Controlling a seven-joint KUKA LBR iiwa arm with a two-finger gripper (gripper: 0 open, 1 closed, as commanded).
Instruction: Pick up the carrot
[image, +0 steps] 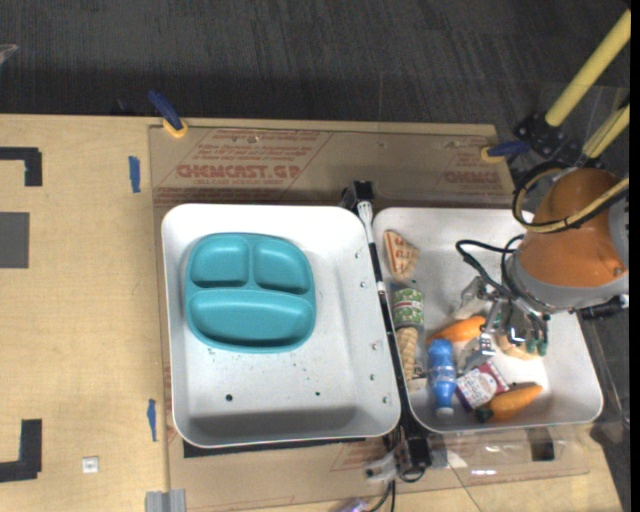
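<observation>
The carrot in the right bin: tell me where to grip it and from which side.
Grip the carrot across its thick middle, coming straight down from above. It lies flat and nearly level near the front wall of the right bin, with a small packet at its left end, so fingers should close front to back.

The carrot (517, 400) is a small orange piece, smooth and toy-like, tapering toward one end. It lies flat on the floor of the right bin (575, 395), near that bin's front wall, its length running roughly left to right with a slight tilt. Its left end touches a dark red packet (480, 384), and a blue bottle (441, 372) stands a little further left. Nothing rests on top of it
</observation>
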